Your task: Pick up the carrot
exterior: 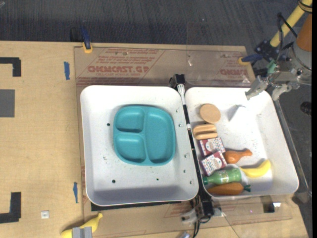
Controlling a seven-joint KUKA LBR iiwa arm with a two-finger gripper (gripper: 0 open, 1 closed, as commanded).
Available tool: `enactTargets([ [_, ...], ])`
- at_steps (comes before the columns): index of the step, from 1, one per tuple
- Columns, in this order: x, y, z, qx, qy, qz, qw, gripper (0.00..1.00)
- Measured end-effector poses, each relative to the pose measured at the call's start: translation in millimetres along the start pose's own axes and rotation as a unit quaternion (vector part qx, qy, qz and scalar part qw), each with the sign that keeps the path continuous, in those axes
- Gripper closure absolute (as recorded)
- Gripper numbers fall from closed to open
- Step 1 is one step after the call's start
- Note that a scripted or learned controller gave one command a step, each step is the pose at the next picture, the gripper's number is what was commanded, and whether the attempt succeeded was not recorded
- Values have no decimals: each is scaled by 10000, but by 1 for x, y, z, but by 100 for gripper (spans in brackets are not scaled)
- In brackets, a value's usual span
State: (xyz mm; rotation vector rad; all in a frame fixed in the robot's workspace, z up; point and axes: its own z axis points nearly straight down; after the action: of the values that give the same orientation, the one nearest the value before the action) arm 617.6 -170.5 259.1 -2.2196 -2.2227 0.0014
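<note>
Your tool (258,87), grip state impossible to tell, hangs at the right bin's (285,133) one o'clock; the carrot (229,188) is wedged under a bottle (224,177), so you risk snagging that instead.

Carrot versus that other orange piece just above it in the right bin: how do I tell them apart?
The carrot lies long and flat against the bin's near wall, beside the green bottle. The drumstick-shaped orange piece is shorter, with a bulbous end narrowing to a thin end, and lies tilted beside the banana. The carrot looks deeper orange-red. Both lie in the right bin.
</note>
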Motion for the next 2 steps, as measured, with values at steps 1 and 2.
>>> enactTargets([
  [1,10,-76,131,52,16,-120,9999,0],
  [2,18,-115,166,-37,-6,119,9999,0],
])
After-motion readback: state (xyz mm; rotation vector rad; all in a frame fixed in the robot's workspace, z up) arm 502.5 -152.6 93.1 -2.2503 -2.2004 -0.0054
